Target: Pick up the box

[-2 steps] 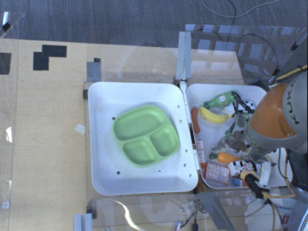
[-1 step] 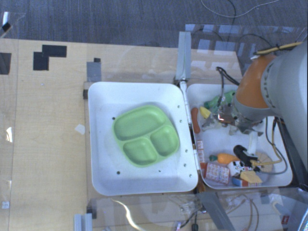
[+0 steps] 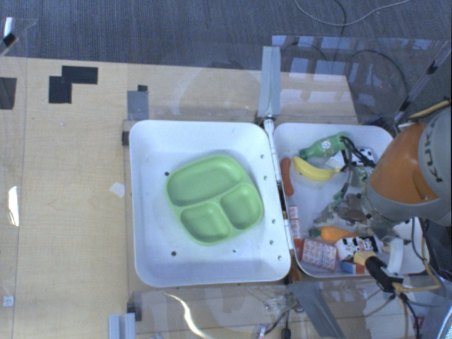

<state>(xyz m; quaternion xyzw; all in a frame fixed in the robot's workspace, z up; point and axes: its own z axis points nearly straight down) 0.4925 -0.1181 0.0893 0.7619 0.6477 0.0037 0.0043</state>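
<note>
Left bin [image 3: 145,210] has just a green divided plate [image 3: 214,198] sitting in the middle. Right bin [image 3: 296,136] is a jumble: a banana [image 3: 314,169] and a green bottle [image 3: 323,147] at the far end, a red sausage-looking thing [image 3: 286,176] along its left wall, and the box [image 3: 319,254] lying flat in the near left corner beside something orange [image 3: 337,233]. The arm [image 3: 408,171] hangs over the bin's right side, hand [image 3: 347,205] down among the clutter; can't tell if it's open or gripping anything.
</note>
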